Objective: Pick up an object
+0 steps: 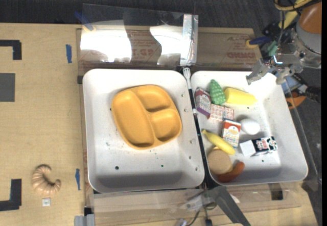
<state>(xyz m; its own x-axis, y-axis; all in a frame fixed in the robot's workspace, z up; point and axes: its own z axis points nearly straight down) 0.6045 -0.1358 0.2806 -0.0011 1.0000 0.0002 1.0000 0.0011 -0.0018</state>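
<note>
Jaws hang above the far right corner of the right bin, w/ two light-coloured fingers splayed apart and nothing between them, i.e. open and empty. Arm enters from the right, orange band visible above the wrist.

Candidate objs. all lie in the right bin: a yellow corn-like piece nearest the jaws, touching a green cone-shaped item; below these, small printed packets, a banana, a red-and-white carton, a white round obj., a small black-and-white box, and a brown disc at the near edge. Left bin holds a yellow divided tray. A shell-like toy sits on the surface, well apart from both bins.

Step in hand (judged): approach, pre-grasp; no obj. contacted yet. Next move calls for choosing one target, prob. the yellow corn-like piece as closest, shifting inward over it, then descending w/ jaws straddling its narrow axis w/o nudging the green neighbour.
</note>
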